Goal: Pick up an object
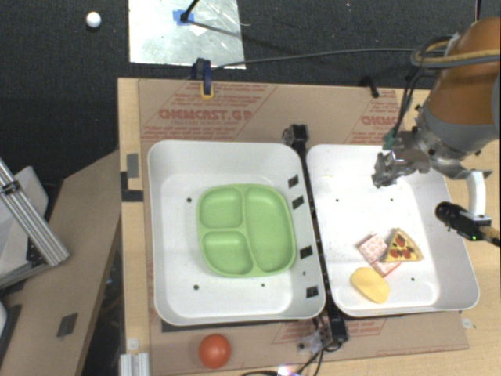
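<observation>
Camera view, gripper (386, 171) (grip state unclear) over right bin (344, 210), pizza slice (404, 246) well below it

A brown bench (258, 108) stands against black backing (329, 14), with a silvery sheet (184, 22) beyond.

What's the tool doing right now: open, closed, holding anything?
Tool: above the right bin's upper area, apart from the toy pizza slice; nothing visibly held; open or closed cannot be told.
</observation>
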`<state>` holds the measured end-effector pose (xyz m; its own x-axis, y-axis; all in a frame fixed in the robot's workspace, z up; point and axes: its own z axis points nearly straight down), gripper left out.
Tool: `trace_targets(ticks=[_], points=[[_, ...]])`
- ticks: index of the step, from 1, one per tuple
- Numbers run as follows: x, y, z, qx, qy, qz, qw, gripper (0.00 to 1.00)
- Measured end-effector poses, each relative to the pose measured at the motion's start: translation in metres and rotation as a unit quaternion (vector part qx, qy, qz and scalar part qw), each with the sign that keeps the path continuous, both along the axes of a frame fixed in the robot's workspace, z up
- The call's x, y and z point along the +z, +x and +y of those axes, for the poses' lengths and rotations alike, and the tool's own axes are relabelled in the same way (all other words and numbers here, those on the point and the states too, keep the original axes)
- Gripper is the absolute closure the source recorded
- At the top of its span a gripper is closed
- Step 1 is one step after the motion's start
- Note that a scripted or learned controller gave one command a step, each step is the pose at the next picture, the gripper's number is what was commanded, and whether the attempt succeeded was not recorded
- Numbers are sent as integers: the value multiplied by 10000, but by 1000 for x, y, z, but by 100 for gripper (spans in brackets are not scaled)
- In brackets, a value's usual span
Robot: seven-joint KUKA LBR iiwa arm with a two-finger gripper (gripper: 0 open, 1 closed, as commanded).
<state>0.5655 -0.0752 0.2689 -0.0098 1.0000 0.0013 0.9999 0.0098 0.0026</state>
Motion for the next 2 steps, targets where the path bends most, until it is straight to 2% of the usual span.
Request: trace_targets(ticks=[1,2], points=[[-14,-15,59,0,4,10,10000,100],[-18,-14,111,0,3,6,10000,100]])
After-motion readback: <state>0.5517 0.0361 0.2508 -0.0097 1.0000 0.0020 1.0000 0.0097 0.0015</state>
